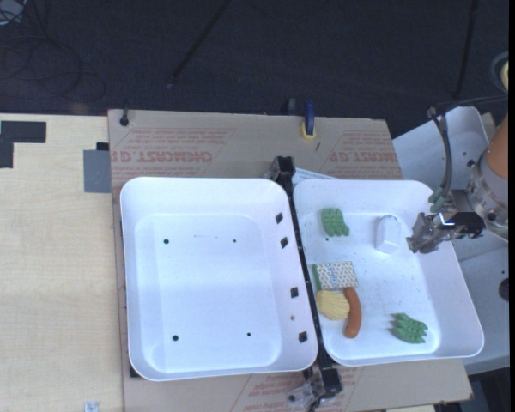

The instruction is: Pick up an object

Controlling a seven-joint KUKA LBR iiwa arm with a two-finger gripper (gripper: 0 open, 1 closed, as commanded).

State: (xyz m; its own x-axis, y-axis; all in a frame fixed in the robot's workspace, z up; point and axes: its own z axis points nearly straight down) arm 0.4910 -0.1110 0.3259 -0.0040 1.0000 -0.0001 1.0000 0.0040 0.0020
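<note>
White bins sit side by side on the cardboard-topped bench [206, 144]; you've got the left bin [137, 230] and the right bin [451, 273], joined along a black clip strip down the middle.

Right bin holds all the objs. Green block [333, 222] lies toward the far side, well apart from the rest. White cup [386, 233] sits near the bin's right wall, w/ the gripper [422, 237] just beside it on the right, over the bin's rim. Can't tell from this angle if the gripper touches the cup or hangs above it, and the gripper is too small and dark to read.

Near the divider you'll see a cluster: patterned pad [337, 274] on top, yellow piece [330, 305] just below it, and an orange sausage [353, 311] lying against the yellow piece's right side. Green toy [409, 327] lies alone near the front-right corner.

Arm's grey wrist [485, 204] comes in from the right edge, cables looping above it.
</note>
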